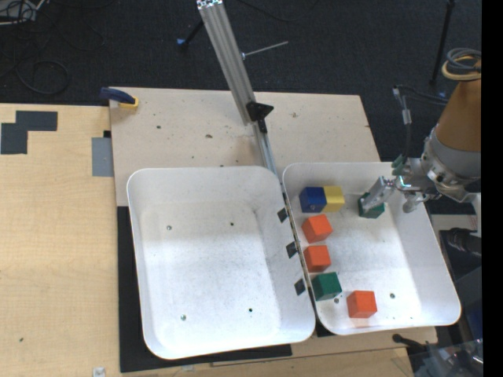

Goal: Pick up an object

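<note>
I am hovering my two-finger gripper (376, 204), pinching a small dark green block (371, 206), over the right white plastic bin (440, 277) near its back edge (it looks light, rigid and smooth, best squeezed across flat opposite faces).

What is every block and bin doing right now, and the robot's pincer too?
Blue block: resting, touching yellow block.
Three orange blocks: resting in right bin.
Green block: resting by the divider.
Small green piece: at the pincer tip.
Left bin: sitting flat.
</note>
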Available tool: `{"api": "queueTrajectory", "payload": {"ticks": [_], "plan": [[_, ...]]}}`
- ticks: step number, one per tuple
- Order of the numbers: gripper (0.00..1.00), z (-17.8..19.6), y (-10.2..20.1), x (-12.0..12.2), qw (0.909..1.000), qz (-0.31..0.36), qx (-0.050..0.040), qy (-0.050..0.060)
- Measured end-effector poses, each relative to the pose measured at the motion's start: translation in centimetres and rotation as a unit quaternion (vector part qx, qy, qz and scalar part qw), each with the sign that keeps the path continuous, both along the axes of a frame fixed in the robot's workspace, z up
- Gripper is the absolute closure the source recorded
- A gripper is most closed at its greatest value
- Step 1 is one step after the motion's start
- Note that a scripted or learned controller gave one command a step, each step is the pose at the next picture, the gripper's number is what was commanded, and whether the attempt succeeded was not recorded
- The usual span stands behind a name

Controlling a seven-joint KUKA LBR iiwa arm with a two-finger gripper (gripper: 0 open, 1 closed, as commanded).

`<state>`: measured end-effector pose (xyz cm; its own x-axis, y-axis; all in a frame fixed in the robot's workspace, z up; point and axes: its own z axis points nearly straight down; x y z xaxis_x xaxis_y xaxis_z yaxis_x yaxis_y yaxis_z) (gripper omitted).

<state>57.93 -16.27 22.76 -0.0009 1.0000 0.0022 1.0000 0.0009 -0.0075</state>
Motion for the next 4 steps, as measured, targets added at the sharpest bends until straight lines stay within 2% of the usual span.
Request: {"api": "queueTrajectory", "payload": {"ticks": [1,2,3,4], "plan": [[0.0,0.2,0.0,0.1,1.0,0.0,-0.0006,-0.002],[0.0,-4.1,0.1,0.0,1.0,-0.001,-0.0001,0.0],[0.0,-10.2,-0.1,0.7,1.0,-0.001,0.0001,0.001],[0.0,-13.7,0.0,0.7,1.0,-0.002,-0.0008,-0.003]]}}
